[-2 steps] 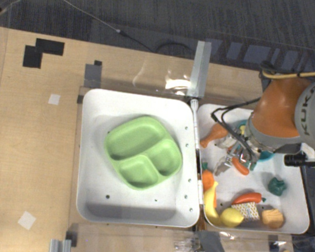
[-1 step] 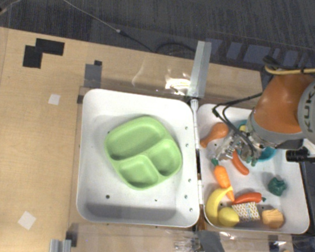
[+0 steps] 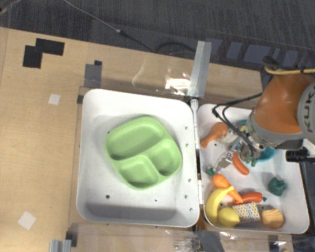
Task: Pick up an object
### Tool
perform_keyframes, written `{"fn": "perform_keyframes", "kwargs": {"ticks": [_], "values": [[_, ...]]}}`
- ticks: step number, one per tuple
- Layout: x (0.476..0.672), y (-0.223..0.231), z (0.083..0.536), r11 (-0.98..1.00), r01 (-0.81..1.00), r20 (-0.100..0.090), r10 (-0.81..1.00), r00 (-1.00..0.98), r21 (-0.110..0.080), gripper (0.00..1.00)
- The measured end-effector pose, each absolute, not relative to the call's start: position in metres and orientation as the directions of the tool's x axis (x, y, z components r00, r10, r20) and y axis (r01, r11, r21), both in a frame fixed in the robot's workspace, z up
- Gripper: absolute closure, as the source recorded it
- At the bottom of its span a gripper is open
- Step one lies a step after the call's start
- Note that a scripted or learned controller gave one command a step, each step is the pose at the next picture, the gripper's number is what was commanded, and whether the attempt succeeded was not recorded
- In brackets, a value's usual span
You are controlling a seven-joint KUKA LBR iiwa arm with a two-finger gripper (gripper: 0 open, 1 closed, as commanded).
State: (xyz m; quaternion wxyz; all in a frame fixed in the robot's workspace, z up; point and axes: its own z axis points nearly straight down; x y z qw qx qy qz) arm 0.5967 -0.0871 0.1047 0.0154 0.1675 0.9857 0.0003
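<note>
**Ana:** Wooden bench [image 3: 24, 152] with black squares up in the left corner, two shallow white bins side by side on it. The left bin [image 3: 90, 199] carries a green divided plate [image 3: 143, 152], tilted a little. The right bin [image 3: 300, 215] has all the small things, and the arm [image 3: 287, 106] is leaning in over its upper half.

**Ben:** Where is the gripper?

**Ana:** The gripper [image 3: 238, 154] hangs low in the upper middle of that bin. Its fingers look a little apart, and I see nothing pinched between them. An orange carrot-like piece [image 3: 241, 166] lies just beside the tips, touching or nearly so. An orange drumstick-shaped toy [image 3: 213, 134] sits to the upper left, near the divider wall [image 3: 196, 155].

**Ben:** So which one should it take?

**Ana:** I'd judge the carrot piece, as the nearest. Centre the tips across its narrow width, go straight down, then close; it's round and could roll out sideways if caught off-centre.

**Ben:** And the room around it?

**Ana:** Tight to the left, with the divider wall close. A teal object [image 3: 267, 154] is partly hidden under the wrist. The green block [image 3: 277, 186] stands well apart to the right. The lower corner is crowded: a banana [image 3: 217, 205], a lemon-like fruit [image 3: 228, 217], a red pepper [image 3: 249, 197] and a tan piece [image 3: 273, 218] touch one another. Straight up is the open way out.
</note>
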Motion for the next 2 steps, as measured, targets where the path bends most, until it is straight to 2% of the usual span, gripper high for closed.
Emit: {"fn": "perform_keyframes", "kwargs": {"ticks": [1,2], "values": [[0.575,-0.091,0.090,0.782,0.623,-0.014,0.623,-0.782,0.009,0.00],[0.508,-0.090,0.091,0.848,0.531,-0.018,0.531,-0.847,0.009,0.00]]}}
